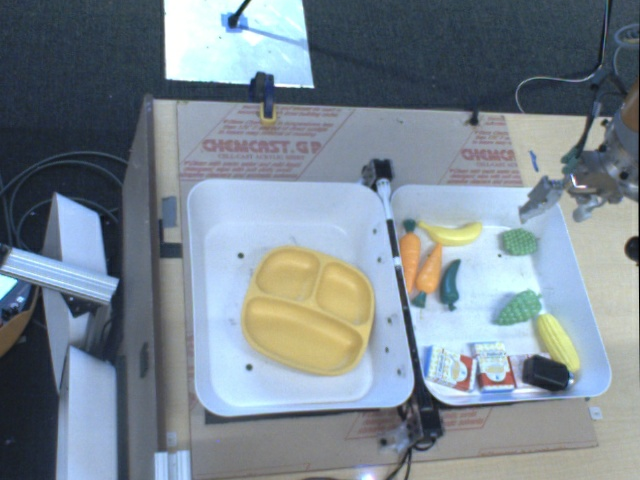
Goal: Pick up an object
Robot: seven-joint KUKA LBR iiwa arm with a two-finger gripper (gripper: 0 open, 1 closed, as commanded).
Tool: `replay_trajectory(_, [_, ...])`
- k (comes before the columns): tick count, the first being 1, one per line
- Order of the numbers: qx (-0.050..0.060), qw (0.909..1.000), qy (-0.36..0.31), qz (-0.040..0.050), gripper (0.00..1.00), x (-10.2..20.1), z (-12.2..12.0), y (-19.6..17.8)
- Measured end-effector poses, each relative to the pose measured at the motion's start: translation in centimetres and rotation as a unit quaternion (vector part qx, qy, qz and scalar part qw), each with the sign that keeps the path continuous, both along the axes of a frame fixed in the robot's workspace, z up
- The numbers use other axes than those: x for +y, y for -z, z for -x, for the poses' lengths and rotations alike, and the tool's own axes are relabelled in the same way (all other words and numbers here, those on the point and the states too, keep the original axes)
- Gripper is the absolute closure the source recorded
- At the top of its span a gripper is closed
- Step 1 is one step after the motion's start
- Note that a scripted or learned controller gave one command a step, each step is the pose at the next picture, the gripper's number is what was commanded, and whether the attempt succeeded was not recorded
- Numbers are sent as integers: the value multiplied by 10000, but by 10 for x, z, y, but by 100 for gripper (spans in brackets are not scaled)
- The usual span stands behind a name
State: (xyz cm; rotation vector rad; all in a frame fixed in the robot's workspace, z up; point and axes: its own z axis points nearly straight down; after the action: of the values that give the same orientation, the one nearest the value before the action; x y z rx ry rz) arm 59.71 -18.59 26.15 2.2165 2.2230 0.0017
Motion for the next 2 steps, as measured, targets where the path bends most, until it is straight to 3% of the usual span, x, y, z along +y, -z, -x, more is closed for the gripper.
replay_trajectory(1, [44,10000,-24,-21,0,35,-28,117])
replay_trajectory(2, [-10,10000,-4,55,0,93,-22,174])
